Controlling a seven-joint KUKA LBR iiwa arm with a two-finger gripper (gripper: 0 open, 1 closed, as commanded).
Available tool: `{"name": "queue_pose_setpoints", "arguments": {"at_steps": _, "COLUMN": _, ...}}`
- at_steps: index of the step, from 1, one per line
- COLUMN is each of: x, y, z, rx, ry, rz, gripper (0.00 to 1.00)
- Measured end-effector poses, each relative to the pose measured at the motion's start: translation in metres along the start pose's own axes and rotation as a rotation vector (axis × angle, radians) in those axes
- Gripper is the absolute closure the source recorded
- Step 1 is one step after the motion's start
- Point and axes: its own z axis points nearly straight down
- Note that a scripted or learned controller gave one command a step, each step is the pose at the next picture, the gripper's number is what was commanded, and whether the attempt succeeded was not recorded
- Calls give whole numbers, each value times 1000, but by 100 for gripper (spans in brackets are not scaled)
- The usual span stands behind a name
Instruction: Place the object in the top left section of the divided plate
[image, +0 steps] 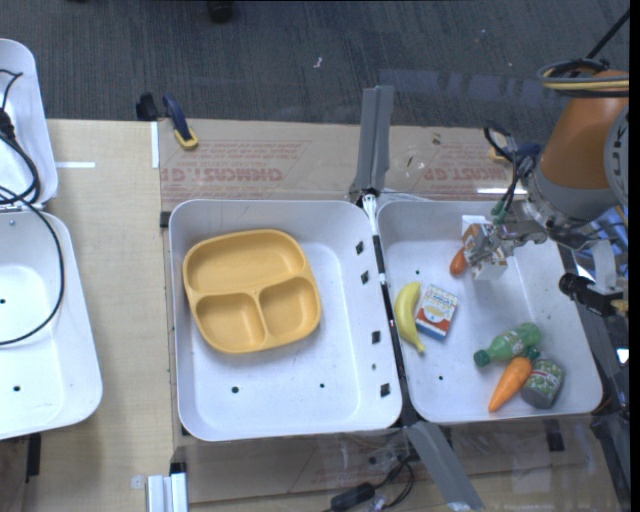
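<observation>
Two white bins on tabletop (110, 160): left bin (300, 395) with yellow divided plate (252, 290), right bin (465, 395) with the loose items. End effector (487, 248) low over upper part of right bin, right at a small orange-red object (459, 262), probably the pick target; object touching or just beside the tip, not clearly between anything. Open or closed: cannot tell, too small and blurred. Also in right bin: banana (407, 316) near the divider edge, small juice carton (436, 311) beside it, green bottle-shaped toy (508, 343), carrot (510, 382), grey-green packet (543, 381). Plate apparently holding nothing; large upper section plus two smaller lower ones, so "top left" probably left part of the big section, unclear.

Step in hand, by judgement: grasp. Centre on the orange-red object before closing, approach straight down, avoid bin wall close behind. Verify capture on lift. Carry high over the ridge between bins and past banana, lower close to plate's upper left, release gently.
</observation>
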Motion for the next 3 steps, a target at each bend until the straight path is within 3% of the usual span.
{"name": "queue_pose_setpoints", "arguments": {"at_steps": 1, "x": 69, "y": -25, "z": -90, "rx": -1, "ry": -1, "rz": -88, "gripper": 100}}
{"name": "queue_pose_setpoints", "arguments": {"at_steps": 2, "x": 146, "y": -24, "z": -80, "rx": 4, "ry": 0, "rz": -25, "gripper": 100}}
{"name": "queue_pose_setpoints", "arguments": {"at_steps": 3, "x": 208, "y": -28, "z": -69, "rx": 3, "ry": 0, "rz": -341, "gripper": 100}}
